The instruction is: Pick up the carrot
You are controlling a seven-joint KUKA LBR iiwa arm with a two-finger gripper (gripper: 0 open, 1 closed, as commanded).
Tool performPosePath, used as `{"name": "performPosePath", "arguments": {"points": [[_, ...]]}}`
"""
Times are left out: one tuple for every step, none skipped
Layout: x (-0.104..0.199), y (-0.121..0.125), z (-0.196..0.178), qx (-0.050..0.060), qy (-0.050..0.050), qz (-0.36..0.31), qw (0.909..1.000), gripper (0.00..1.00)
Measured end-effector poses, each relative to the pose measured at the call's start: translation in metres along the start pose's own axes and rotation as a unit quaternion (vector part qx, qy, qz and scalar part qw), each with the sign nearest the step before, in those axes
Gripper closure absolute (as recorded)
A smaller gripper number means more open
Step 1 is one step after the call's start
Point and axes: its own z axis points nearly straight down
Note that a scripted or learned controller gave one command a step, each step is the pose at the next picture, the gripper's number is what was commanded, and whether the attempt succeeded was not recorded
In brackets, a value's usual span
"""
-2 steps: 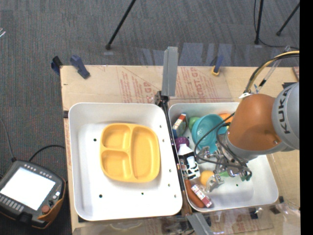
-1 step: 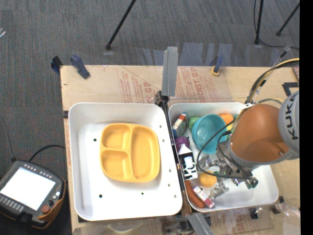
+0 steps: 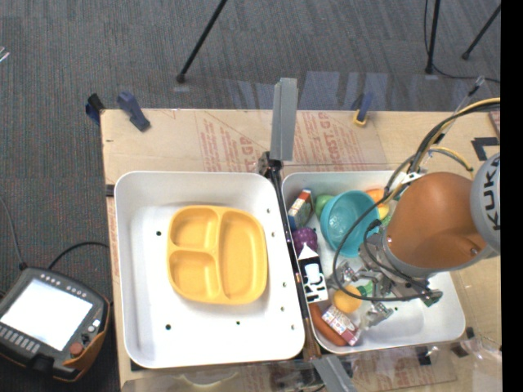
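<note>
One grey two-finger gripper (image 3: 369,294) low in right white bin's (image 3: 445,329) front; grip state unclear; you still need the orange carrot (image 3: 325,323) located.

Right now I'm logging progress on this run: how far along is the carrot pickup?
Done: the arm has reached into the right bin, with its end effector low among the cluttered items near the teal bowl. In hand: nothing I can confirm; the wrist hides the grasp. Left: securing and lifting the carrot, which I can't pick out for certain.

Grey arm (image 3: 498,198), orange band, black lettering, looping yellow and black cables.
</note>
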Motion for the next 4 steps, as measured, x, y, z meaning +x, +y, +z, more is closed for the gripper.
{"name": "performPosePath", "arguments": {"points": [[0.004,0.004,0.000,0.000,0.001,0.013,0.9999,0.00],[0.002,0.006,0.002,-0.002,0.005,0.053,0.9986,0.00],[0.008,-0.087,-0.056,-0.010,0.003,-0.038,0.9992,0.00],[-0.044,-0.143,0.010,-0.013,0.005,0.077,0.9970,0.00]]}}
